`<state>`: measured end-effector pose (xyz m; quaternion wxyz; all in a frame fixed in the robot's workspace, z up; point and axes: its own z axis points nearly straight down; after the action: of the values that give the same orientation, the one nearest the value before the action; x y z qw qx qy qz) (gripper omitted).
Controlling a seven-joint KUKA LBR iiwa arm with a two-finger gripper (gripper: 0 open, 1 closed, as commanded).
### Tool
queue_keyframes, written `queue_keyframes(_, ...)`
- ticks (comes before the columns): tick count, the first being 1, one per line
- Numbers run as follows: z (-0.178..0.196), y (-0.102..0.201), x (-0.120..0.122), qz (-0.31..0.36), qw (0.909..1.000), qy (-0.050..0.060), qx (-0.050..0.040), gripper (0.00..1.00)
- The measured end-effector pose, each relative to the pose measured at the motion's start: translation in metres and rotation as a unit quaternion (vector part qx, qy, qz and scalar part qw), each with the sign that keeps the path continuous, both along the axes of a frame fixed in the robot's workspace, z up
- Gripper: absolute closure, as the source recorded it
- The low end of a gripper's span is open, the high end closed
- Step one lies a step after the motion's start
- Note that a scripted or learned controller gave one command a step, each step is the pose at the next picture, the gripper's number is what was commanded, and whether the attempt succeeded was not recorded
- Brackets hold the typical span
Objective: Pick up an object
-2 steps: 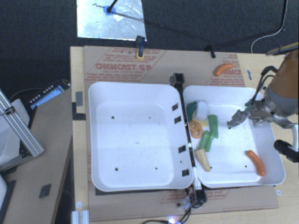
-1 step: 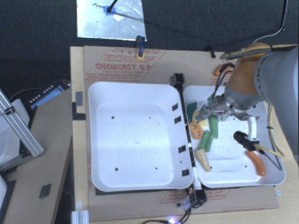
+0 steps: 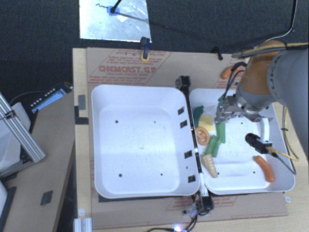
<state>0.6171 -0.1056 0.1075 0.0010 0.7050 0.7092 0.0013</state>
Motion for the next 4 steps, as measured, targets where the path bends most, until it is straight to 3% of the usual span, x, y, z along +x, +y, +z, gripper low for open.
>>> queue_keyframes(1, 0.0, 0.0, 0.0, 0.0, 1.0, 0.0, 0.0, 0.0)
queue_keyframes(2, 0.011, 0.0, 0.001, 0.001, 1.0, -0.001, 0.0004, 1.0)
queue_keyframes(3, 0.01, 0.0, 0.001, 0.001, 1.0, -0.001, 0.0004, 0.0)
queue_keyframes(4, -0.025, 0.011, -0.04, -0.003, 1.0, 0.004, 0.0003, 0.0)
